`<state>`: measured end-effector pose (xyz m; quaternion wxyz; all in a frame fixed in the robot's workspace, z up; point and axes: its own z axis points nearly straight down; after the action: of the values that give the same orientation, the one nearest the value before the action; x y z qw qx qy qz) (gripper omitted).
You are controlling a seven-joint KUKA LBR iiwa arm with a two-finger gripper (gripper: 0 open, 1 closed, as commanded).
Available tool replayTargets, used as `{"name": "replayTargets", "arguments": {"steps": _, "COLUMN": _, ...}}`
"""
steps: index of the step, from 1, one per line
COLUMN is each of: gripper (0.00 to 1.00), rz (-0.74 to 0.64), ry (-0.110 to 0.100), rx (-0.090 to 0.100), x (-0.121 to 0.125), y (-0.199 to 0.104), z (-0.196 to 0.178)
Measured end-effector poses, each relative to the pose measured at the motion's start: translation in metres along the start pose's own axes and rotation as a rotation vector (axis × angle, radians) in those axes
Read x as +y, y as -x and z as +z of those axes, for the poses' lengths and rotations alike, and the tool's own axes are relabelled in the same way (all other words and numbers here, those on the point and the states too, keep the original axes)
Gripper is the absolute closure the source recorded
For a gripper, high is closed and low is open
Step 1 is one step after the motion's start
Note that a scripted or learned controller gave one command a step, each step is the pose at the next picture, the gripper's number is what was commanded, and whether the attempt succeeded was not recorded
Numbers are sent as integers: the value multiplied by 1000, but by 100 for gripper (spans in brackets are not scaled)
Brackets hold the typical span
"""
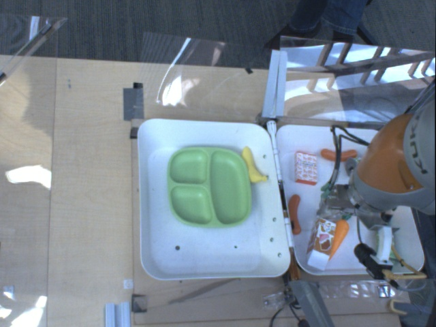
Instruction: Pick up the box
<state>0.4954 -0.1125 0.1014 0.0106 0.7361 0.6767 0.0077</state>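
A small red-and-white box [306, 167] lies flat in the right bin [409, 244], near its left wall. A longer carton [320, 242] with a white end lies at the bin's front left, and an orange carrot [339, 237] rests against its right side. My gripper [336, 201] hangs from the grey and orange wrist just above the far ends of the carton and carrot. It is to the right of and nearer than the small box. The wrist hides the gripper's tips.
A green divided plate [210, 186] and a yellow banana-shaped toy [253, 166] sit in the left bin [157, 244]. Two reddish sausages [294, 213] [338, 154] lie in the right bin. Cables and black parts [371, 259] hang by the arm.
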Motion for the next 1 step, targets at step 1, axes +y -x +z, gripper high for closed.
{"name": "replayTargets", "arguments": {"steps": 1, "gripper": 0, "rz": 0, "ry": 0, "rx": 0, "x": 0, "y": 0, "z": 0}}
